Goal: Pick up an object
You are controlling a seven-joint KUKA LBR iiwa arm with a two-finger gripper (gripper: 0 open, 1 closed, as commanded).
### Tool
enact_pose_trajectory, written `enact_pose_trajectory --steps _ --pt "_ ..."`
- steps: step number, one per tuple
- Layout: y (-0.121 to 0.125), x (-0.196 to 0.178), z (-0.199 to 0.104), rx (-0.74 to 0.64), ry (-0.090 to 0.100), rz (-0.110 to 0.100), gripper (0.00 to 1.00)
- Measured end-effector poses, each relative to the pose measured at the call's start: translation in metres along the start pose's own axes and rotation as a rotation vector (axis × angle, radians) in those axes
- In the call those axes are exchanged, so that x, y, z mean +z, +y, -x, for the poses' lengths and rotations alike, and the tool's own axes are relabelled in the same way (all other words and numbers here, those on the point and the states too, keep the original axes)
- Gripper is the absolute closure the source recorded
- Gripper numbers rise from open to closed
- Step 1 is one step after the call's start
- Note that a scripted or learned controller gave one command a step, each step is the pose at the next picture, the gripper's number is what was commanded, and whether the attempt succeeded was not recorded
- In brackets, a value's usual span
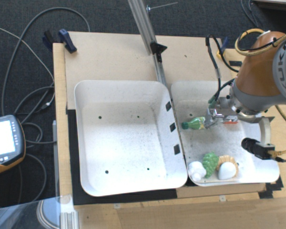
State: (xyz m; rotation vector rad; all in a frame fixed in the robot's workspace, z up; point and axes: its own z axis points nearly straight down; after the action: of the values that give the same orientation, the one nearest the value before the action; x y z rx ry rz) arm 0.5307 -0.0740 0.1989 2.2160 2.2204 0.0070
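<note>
Lying crosswise in the right bin (257, 175), the small green bottle (194, 124) is met at its right end by the hand (211, 121), whose state cannot be told.

A single fixed camera looks down at a slant from high above the desk (109, 61), far enough to take in both white bins (119, 137) side by side, with the arm (264, 75) entering at three o'clock.

Legible text: partial dark letters, seemingly "KU", on the grey arm casing (282, 73) at the right edge. No other readable labels, numbers or signs.
</note>
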Motion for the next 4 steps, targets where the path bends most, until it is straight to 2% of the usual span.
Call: enact_pose_trajectory --steps 1,2,4 --pt "0.001 -0.014 0.000 0.000 0.000 -0.003 1.00" --pt "0.032 -0.026 -0.051 -0.005 0.002 -0.003 1.00" --pt "0.090 -0.025 -0.122 -0.003 0.002 -0.004 1.00"
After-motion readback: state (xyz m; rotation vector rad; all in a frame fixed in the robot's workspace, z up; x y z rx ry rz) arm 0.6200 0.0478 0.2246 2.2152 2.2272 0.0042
